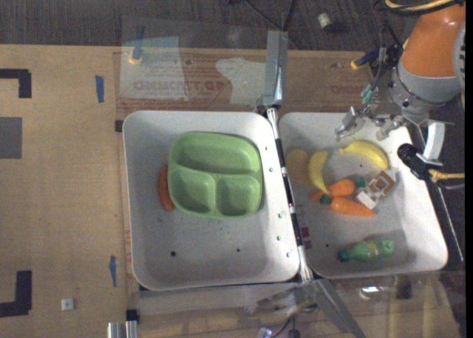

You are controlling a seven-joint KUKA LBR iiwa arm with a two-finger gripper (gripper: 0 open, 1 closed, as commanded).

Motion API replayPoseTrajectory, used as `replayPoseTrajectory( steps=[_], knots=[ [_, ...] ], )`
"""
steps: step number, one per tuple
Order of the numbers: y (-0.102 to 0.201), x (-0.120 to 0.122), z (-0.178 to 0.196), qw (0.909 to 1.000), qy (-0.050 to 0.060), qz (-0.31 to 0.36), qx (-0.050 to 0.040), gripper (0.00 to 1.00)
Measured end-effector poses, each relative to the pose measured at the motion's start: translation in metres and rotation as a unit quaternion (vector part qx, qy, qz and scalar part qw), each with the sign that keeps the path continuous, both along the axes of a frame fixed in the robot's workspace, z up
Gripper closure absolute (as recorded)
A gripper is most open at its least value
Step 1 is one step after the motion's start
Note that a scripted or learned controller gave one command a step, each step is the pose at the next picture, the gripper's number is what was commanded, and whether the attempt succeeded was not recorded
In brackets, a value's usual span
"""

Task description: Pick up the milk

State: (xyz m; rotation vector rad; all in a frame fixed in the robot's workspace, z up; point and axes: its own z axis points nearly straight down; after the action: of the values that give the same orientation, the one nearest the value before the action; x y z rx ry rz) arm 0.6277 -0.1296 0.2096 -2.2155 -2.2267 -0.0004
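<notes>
We see a tan bench (59, 203) filling the frame's left and centre, bearing two white bins: the left bin (144, 255) at centre, the right bin (421, 251) touching it at lower right.

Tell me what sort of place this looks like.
Probably a robot test bench in a lab: two white bins side by side, toy food like a banana and carrots, and blue tape marks on the board.
</notes>
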Motion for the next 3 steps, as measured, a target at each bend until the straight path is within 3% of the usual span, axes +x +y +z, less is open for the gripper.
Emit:
replayPoseTrajectory(
  steps=[1, 2, 3],
  knots=[
    [-0.080, -0.025, -0.114, 1.0000, -0.002, -0.002, -0.0005, 0.00],
    [-0.031, -0.028, -0.122, 0.9952, -0.003, 0.098, -0.0010, 0.00],
    [-0.089, -0.074, -0.121, 0.9890, -0.004, 0.148, 0.0032, 0.00]
  ],
)
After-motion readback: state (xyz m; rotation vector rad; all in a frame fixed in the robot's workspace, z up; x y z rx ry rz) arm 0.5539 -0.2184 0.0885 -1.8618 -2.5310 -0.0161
